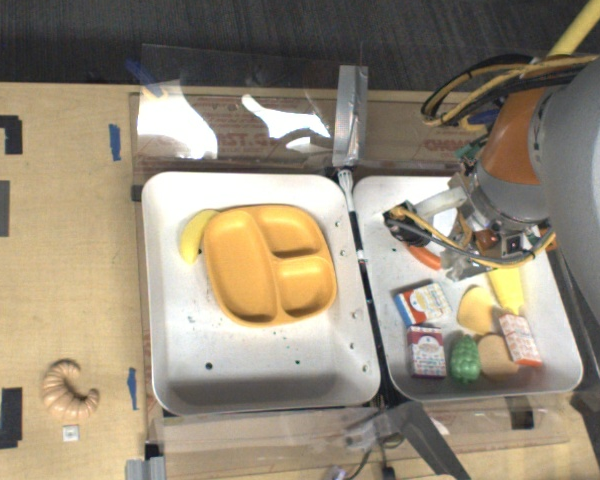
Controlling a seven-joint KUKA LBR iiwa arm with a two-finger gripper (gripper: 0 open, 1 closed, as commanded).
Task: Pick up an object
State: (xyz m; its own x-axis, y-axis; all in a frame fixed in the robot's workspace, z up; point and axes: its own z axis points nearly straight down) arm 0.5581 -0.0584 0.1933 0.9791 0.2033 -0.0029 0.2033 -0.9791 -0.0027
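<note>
- the gripper [458, 256] sits low over the back half of the right bin [570, 368]. its tip is buried in wrist hardware and cables, so whether it is spread or closed is not readable, and nothing can be seen gripped in it.
- just beside it, toward the bin divider, a thin orange stick [427, 258] lies at a slant on the bin floor. whether the two touch is not clear.
- just in front of the gripper lie a rounded yellow piece [475, 310] and a yellow block [507, 290], close together.
- left of those lies a white packet with blue and red print [423, 301].
- along the front of the right bin runs a tight row: a red box [427, 353], a green lump [465, 360], a tan roll [497, 356] and a red-and-white packet [521, 338].
- above the gripper, the grey arm [580, 138] with its orange band enters from the right.
- the left bin [260, 368] holds an orange divided tray [270, 263], with a banana [193, 233] tucked against its left edge.
- on the bench, well apart from both bins, lies a pale curled thing [70, 388].
</note>
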